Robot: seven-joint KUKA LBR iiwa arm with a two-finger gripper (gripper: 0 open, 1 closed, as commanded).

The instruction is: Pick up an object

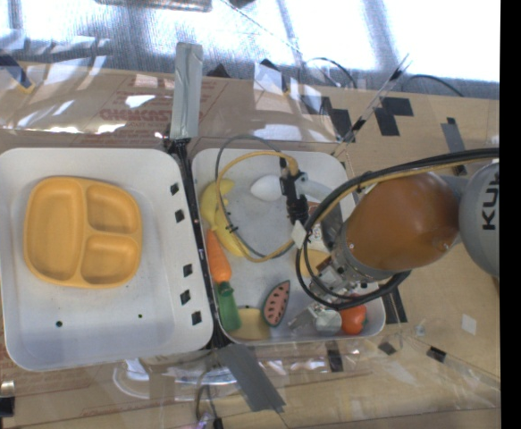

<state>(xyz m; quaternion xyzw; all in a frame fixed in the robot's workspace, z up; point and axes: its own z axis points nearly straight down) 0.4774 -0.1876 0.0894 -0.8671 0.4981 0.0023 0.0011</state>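
Note:
The right bin [242, 164] holds several toy foods. A yellow banana [215, 213] lies along its left side, with an orange carrot [217, 257] and a green vegetable [229, 307] below it. A watermelon slice [278, 304] sits near the bin's front. A white egg [266, 187] rests near the back, and a red-orange piece [353, 319] lies in the front right corner. My gripper [330, 304] reaches down into the bin's front right part, just left of the red-orange piece. The orange wrist band [394, 222] hides most of it.
The left bin [90, 329] carries a yellow divided plate [83, 231]. A yellow cable loop [242, 161] and black cables [289, 195] hang over the right bin's middle. A black divider strip [193, 239] separates the bins. Cardboard and tape surround them.

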